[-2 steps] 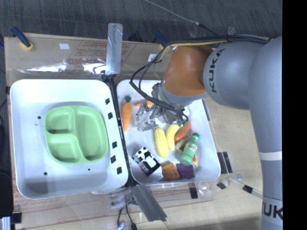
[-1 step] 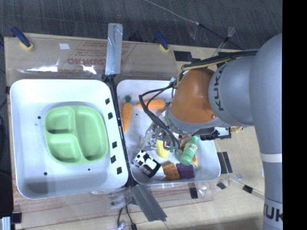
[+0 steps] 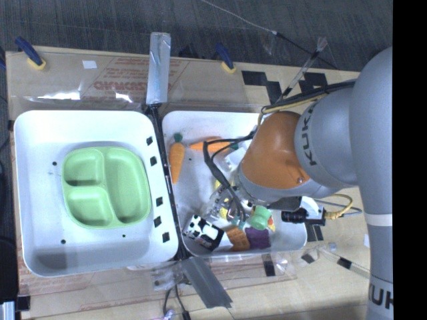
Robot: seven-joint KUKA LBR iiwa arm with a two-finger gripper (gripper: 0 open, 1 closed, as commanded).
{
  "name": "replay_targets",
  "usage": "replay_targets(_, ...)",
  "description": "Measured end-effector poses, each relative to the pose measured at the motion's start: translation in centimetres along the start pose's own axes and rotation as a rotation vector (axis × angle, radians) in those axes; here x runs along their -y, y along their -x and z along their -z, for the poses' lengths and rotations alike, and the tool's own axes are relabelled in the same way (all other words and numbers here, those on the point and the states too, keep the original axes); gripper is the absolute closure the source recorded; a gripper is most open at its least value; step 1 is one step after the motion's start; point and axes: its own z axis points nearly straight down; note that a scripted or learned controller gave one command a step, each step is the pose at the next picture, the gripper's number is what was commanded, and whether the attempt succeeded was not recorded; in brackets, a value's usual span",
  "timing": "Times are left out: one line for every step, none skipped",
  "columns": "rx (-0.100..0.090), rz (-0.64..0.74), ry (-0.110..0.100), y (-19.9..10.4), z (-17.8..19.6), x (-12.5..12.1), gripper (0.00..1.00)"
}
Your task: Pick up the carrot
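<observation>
The claw (image 3: 227, 212) sits low in the right bin (image 3: 200, 122), near the bin's front wall, below the orange band (image 3: 277, 152) of the grey arm (image 3: 347, 132). Its fingers are hidden among cables and small parts, so whether they are apart or together cannot be determined. The carrot (image 3: 176, 162) lies in the same bin, against the left wall, oriented lengthwise along that wall with its green top (image 3: 177, 138) toward the rear. The carrot is to the left of and behind the claw, apart from it, with bare bin floor between them. Nothing is visible between the claw's fingers. Around the claw lie several small items: a black-and-white die (image 3: 198, 228) to its left front, a green block (image 3: 260, 217) to its right, a purple item (image 3: 259, 235) and an orange-brown block (image 3: 238, 238) in front. The left bin (image 3: 27, 179) contains a green divided plate (image 3: 107, 187) with three compartments. Both bins rest side by side on the bench (image 3: 60, 79).
</observation>
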Motion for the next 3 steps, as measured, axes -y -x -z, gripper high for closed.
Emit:
replay_targets(0.006,-0.204,0.002,-1.1,3.1,0.0,1.00)
replay_targets(0.022,-0.208,0.005,-0.6,3.6,0.1,0.00)
replay_targets(0.002,-0.300,0.001,6.7,0.0,-4.3,0.00)
